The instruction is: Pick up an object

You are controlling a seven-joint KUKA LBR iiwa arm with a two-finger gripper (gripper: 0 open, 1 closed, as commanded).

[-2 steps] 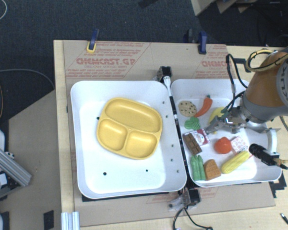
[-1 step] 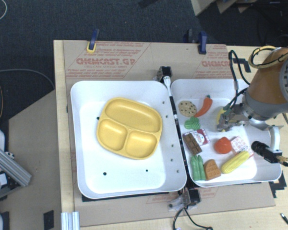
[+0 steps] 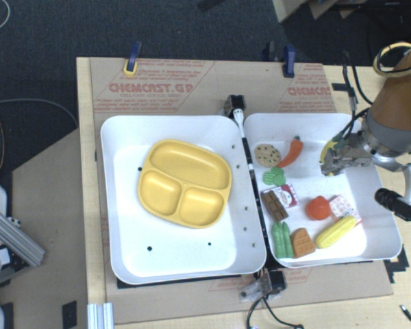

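Note:
The right bin holds several toy foods. Among them are a round cookie, an orange carrot, a green leafy piece, a brown chocolate bar, a red tomato, a yellow corn cob, a green bean pod and a tan cracker. My gripper hangs over the bin's upper right part, right of the carrot and above the tomato. It touches none of the foods that I can make out.
The left bin holds a yellow divided plate. A black ridge runs between the two bins. A small pink-and-white wrapper lies by the tomato. Clamps sit on the board's far edge.

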